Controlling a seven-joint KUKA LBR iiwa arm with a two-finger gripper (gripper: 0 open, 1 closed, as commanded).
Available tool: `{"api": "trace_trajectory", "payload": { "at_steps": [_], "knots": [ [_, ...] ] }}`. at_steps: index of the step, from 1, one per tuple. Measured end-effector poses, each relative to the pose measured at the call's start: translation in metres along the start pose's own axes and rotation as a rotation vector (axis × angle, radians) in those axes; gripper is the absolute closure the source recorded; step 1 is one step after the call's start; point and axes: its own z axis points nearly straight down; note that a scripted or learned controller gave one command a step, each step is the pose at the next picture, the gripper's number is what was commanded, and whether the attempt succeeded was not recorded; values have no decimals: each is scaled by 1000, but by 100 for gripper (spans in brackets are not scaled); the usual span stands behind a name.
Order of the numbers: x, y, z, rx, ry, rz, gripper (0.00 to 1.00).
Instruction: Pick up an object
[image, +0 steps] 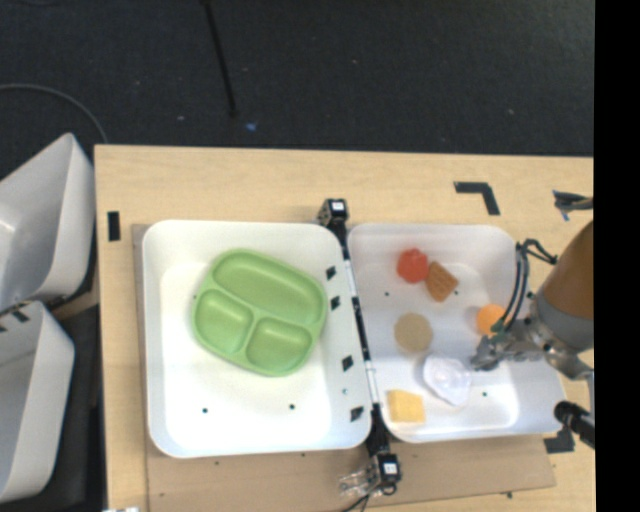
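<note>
One wooden counter (250, 180) carries two shallow white bins side by side. The left bin (170, 400) holds a single green divided plate (260, 312) with three compartments, set toward the bin's upper right, with bare floor open along the left and lower sides. The right bin (470, 240) holds five small items: one white crumpled piece (446, 380), one tan round disc (413, 331), one yellow wedge (406, 405) near the lower left corner, one brown block (441, 281) touching one red ball (411, 265), and one orange ball (489, 319) close to the right wall. No writing is legible. The hand (487, 357) hangs just right of the white piece, below the orange ball; whether it is clenched or released cannot be told.
</note>
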Motion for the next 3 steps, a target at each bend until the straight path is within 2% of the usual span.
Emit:
{"api": "trace_trajectory", "payload": {
  "at_steps": [1,3],
  "knots": [
    [3,4,-63,-5,-1,-10,100],
    [-8,1,-153,-3,-1,-10,100]
  ]
}}
